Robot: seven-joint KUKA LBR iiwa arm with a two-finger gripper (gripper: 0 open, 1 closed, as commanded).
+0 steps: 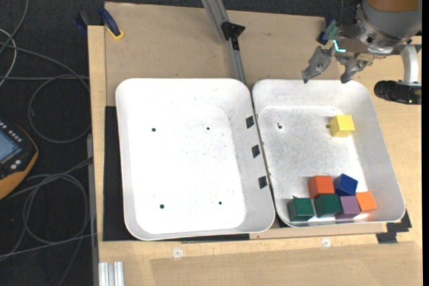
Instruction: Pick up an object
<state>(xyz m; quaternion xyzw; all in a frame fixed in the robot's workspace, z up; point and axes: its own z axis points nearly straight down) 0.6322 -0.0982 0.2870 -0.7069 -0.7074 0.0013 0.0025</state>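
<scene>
A yellow cube (342,125) lies alone in the upper right part of the right bin (295,151). Several cubes cluster at that bin's near edge: a dark green one (301,208), an orange-red one (321,185), a green one (328,203), a blue one (346,184), a purple one (350,205) and an orange one (366,201). My gripper (330,72) hangs above the far rim of the right bin, up and left of the yellow cube. Its two fingers are spread apart with nothing between them.
The left bin (181,157) sits beside the right one, with black clips (255,151) along the seam. A slanted metal pole (214,3) rises behind the bins. Cables and a handheld device (13,157) lie on the floor at left.
</scene>
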